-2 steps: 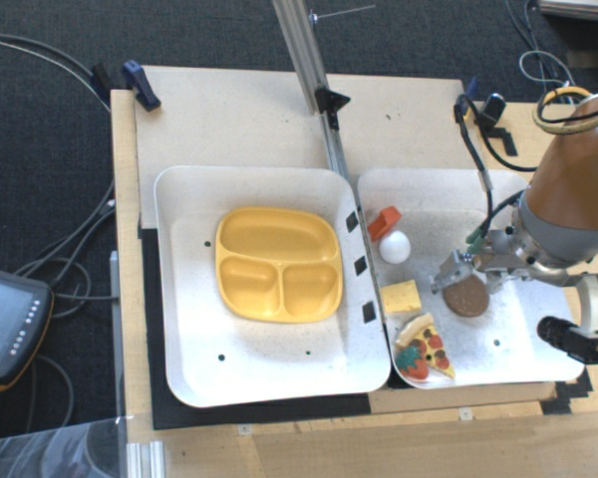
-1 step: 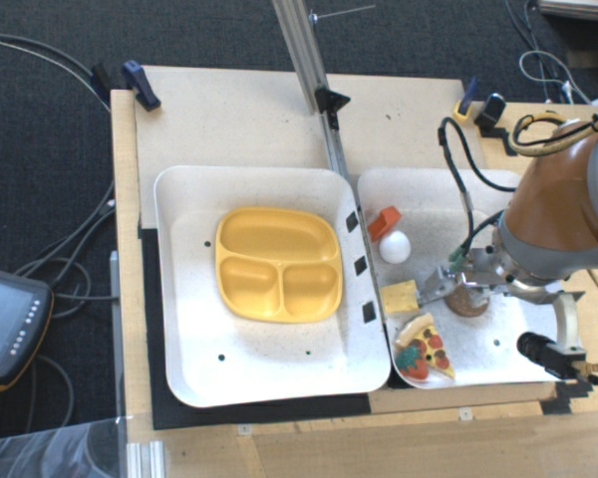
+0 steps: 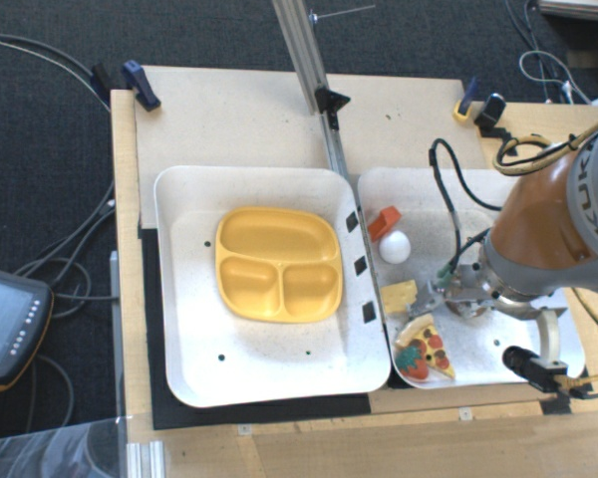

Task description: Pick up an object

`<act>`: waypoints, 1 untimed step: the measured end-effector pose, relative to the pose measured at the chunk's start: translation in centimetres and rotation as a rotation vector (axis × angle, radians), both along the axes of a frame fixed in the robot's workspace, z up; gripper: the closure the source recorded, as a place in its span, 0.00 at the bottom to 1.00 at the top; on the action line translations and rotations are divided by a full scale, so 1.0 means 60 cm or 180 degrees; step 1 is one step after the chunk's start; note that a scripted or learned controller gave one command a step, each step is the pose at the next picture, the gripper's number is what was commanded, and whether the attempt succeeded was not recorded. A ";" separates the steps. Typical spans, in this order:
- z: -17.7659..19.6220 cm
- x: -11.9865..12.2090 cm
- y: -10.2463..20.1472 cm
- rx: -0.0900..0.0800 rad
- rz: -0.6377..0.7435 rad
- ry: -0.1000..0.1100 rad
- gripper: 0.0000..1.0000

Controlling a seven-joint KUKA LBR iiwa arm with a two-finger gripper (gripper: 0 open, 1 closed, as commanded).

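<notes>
Camera view, yellow tray in left bin, pizza slice in right bin, pincer state unclear

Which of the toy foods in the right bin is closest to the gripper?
The yellow cheese wedge, just left of the gripper; the pizza slice and white egg lie farther.

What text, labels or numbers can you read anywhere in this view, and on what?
None can be read.
The black tabs on the wall between the bins carry no legible marks.
The handheld pendant at the left edge has rows of tiny dots, too small to read.
The yellow tray is plain.
</notes>
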State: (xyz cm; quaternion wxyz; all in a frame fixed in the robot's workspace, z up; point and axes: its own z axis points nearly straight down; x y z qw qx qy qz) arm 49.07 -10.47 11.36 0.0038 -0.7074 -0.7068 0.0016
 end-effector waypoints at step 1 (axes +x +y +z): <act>0.022 0.003 0.001 -0.0003 0.0006 -0.0025 1.00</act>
